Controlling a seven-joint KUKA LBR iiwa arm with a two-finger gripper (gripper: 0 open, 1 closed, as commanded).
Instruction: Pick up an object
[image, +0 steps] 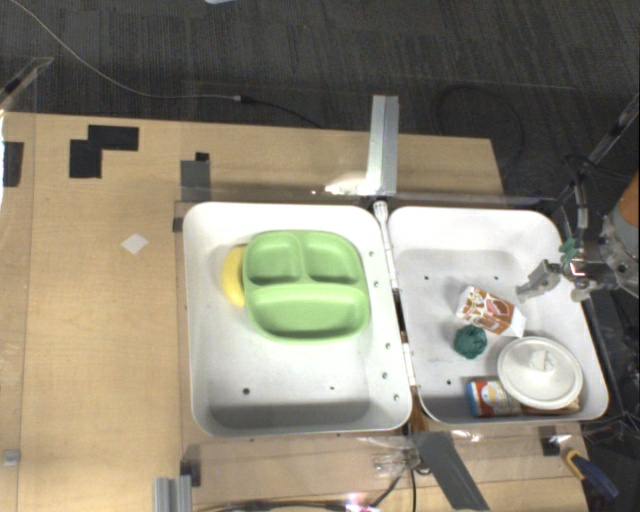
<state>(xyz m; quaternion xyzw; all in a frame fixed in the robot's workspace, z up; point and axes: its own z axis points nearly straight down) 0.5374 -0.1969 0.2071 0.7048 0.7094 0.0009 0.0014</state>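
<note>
Dark carpet frames a pale wooden surface (90, 330) that carries two shallow white bins side by side, with a metal post rising behind the seam where they meet. Left bin (290, 400) holds a green divided plate (303, 283) lying flat near its middle, and a yellow object (232, 277), possibly a banana, peeks out from under the plate's left edge, so the plate would have to be shifted before that piece could be taken cleanly. Right bin (440, 240) holds the looser candidates: a small printed packet (489, 310) near the centre, a dark green lump (470, 342) touching its lower corner, a white lidded bowl (540, 372) toward the near right corner, and a small can (489, 397) lying on its side just beside the bowl against the near wall. From the right, the arm reaches in over this bin's right rim, and the gripper (545, 280) hangs above the bin floor, up and to the right of the packet and apart from it; whether it is spread or closed I cannot tell at this size, and nothing is visibly held. Judging from that position, the packet or the green lump beside it looks the likeliest target, since both lie clear of the walls, though their contact could make one drag the other.
</note>
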